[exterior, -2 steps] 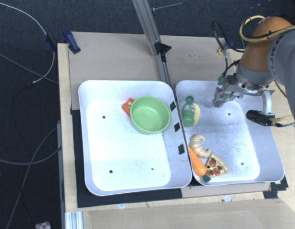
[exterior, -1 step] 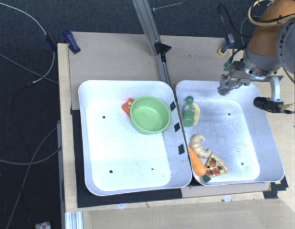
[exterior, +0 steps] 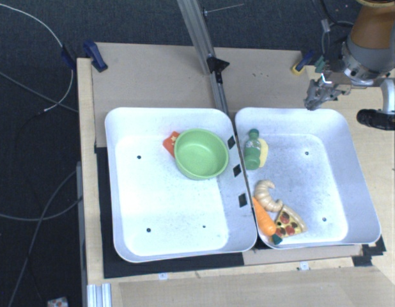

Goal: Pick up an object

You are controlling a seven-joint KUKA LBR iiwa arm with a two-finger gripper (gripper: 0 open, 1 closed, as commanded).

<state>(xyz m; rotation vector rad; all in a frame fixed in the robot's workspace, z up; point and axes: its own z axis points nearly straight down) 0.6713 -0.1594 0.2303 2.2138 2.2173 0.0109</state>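
Observation:
My gripper [exterior: 317, 100] hangs over the far rim of the right bin [exterior: 341, 190], near its back right corner, with nothing seen between its fingers. In the right bin a green bottle [exterior: 252, 150] lies against the left wall with a yellow piece [exterior: 264, 151] beside it. Nearer the front left corner lie a beige croissant-like piece [exterior: 269, 195], an orange carrot [exterior: 264, 218] and a pizza slice [exterior: 289, 222]. The left bin [exterior: 153, 216] holds a green bowl [exterior: 200, 153] with a red-orange object [exterior: 170, 143] tucked behind its left side.
A slanted metal pole [exterior: 199, 34] crosses the bench from the top and ends between the bins. Blue clamps [exterior: 94, 55] sit at the bench's back corners. Black clips [exterior: 238, 170] line the divide between the bins.

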